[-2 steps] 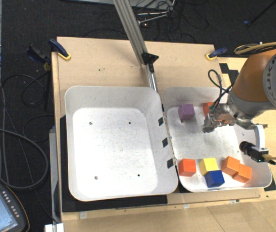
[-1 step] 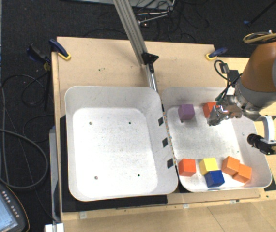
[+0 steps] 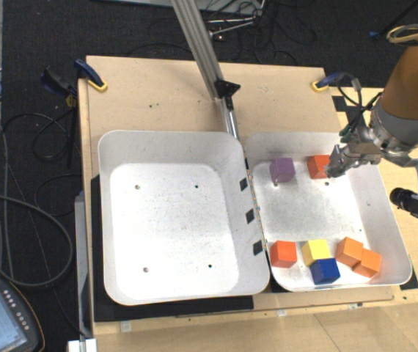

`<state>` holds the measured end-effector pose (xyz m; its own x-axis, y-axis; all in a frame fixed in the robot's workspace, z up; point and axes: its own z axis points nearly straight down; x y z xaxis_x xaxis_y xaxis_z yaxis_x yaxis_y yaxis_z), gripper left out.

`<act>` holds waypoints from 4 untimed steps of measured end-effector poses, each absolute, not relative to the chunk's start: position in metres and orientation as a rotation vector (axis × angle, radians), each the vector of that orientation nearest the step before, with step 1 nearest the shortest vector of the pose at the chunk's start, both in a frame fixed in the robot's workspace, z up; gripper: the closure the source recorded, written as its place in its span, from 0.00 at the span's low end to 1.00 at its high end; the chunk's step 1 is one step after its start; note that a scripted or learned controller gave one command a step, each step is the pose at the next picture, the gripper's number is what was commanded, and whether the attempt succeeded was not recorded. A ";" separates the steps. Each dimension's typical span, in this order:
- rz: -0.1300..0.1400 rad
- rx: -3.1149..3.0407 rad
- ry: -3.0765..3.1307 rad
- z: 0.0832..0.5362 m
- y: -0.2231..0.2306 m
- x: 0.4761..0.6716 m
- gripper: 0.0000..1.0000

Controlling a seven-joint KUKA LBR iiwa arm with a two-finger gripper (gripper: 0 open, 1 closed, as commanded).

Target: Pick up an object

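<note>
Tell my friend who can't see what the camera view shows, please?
A grey and orange robot arm reaches in from the right, its tool right beside an orange block at the far end of the right white bin. That bin also holds a purple block and, along its near edge, orange, yellow and blue blocks.

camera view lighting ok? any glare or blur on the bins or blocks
In the camera view the light is even and soft; the left bin looks bright but keeps its speckles, the purple block has crisp edges, and the gripper looks slightly soft against the orange block.
</note>
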<state>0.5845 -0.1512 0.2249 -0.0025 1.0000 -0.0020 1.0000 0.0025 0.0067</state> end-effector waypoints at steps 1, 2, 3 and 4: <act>0.003 2.213 2.231 0.232 -0.098 0.572 1.00; 0.002 2.213 2.233 0.239 -0.044 0.561 1.00; 0.000 2.214 2.233 0.233 0.007 0.550 1.00; -0.001 2.214 2.233 0.224 0.066 0.550 1.00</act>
